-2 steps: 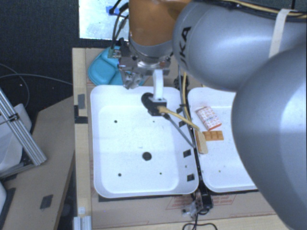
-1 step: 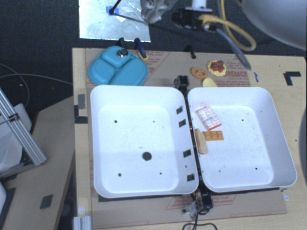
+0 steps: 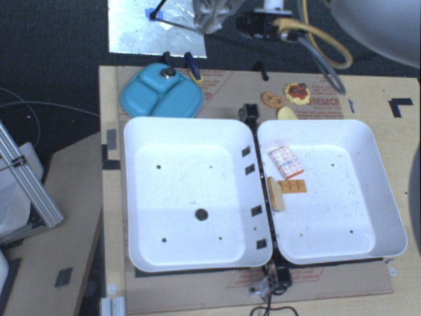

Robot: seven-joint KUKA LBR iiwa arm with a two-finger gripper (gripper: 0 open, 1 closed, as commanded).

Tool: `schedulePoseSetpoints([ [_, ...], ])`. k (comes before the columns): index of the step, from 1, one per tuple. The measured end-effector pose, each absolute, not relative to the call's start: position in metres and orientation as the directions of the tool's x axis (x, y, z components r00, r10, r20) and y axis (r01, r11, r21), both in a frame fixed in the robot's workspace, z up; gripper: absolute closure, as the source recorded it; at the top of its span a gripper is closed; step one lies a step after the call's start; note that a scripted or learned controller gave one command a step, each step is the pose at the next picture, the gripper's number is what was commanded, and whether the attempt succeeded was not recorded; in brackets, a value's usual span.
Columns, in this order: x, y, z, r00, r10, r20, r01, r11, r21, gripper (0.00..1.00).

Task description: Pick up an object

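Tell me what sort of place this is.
Most likely a robotics lab test bench, not a home: two white bins sit side by side on a board with printed markers, cables run overhead, and small toy food pieces lie in the right bin.

White bins: two, side by side, left (image 3: 187, 193) and right (image 3: 329, 189)
Items in the right bin: three, a red-and-white packet (image 3: 286, 161), an orange waffle piece (image 3: 292, 187), a tan stick (image 3: 275, 194)
Blue divided trays: one (image 3: 162, 92)
Small toy foods behind the bins: three (image 3: 297, 93)
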State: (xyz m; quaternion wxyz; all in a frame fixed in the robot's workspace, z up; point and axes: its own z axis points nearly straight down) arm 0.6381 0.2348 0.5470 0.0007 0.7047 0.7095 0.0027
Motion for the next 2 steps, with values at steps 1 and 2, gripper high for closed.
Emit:
schedulePoseSetpoints([
  [1,0.638,0.235,0.558,-0.011,1.000,0.004,1.000,0.011,0.007,1.00],
  [2,0.638,0.235,0.570,-0.015,1.000,0.005,1.000,0.015,0.009,1.00],
])
